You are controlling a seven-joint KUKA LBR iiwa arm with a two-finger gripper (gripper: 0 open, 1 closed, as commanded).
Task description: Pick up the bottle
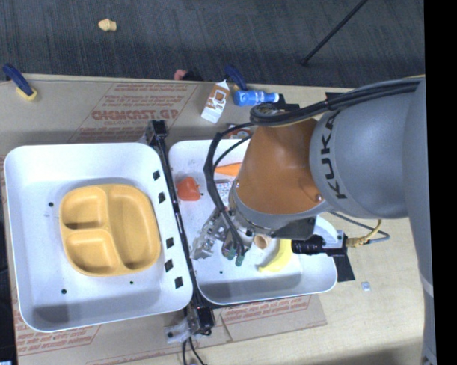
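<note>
Two white bins sit on my tabletop; I see the tool low in the right one, though I can't tell its state. I cannot pick out the bottle under the arm. I'd expect smooth, light, slippery plastic, best taken across its body. The yellow tray looks rigid, glossy.

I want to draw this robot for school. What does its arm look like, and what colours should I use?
The arm is fat, round and grey, with black letters reading KUKA. Above the wrist sits a wide orange band. Black cables loop alongside it. At the end is a small metal gripper with thin fingers and little wires.
</note>
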